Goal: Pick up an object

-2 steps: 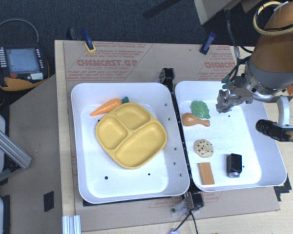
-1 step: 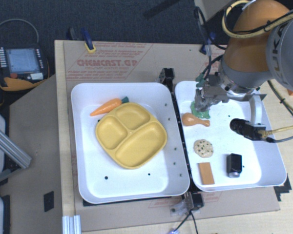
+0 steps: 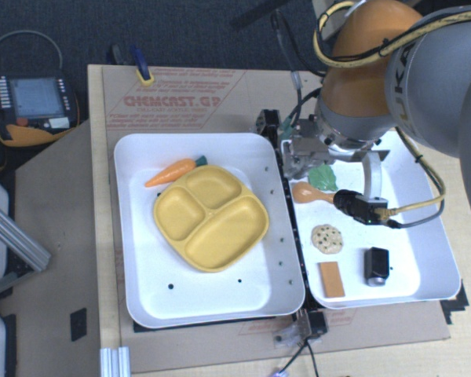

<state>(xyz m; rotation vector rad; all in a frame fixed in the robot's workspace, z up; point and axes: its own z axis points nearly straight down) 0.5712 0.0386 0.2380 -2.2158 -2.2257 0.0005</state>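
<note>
White left bin [image 3: 133, 234]: sits on the counter [image 3: 102, 132], holding two things with room to spare.
Carrot [image 3: 170, 172]: orange with a green tip, lying flat near the bin's back edge, just touching the plate's rim.
Plate [image 3: 212, 217]: yellow, three compartments, face up in the middle of the left bin; broad and shallow, so probably a hard grab for two fingers.
Right bin [image 3: 432, 250]: white too, touching the left bin along their shared wall; the small items are here.
Green item [image 3: 323, 177]: partly hidden under the wrist, near the bin's back left; I cannot say what it is.
Spoon-like piece [image 3: 308, 194]: tan, lying flat just in front of the green item.
Cookie [image 3: 326, 239]: round, speckled, alone toward the front.
Tan block [image 3: 330, 279]: flat at the front edge, beside the cookie.
Black block [image 3: 376, 264]: right of the tan block, apart from it.
Claw [image 3: 302, 163]: low over the right bin's back left corner, near the green item; whether it is wide or closed I cannot tell.
Likely target: the green item or the tan piece, judging by the arm's position.
</note>
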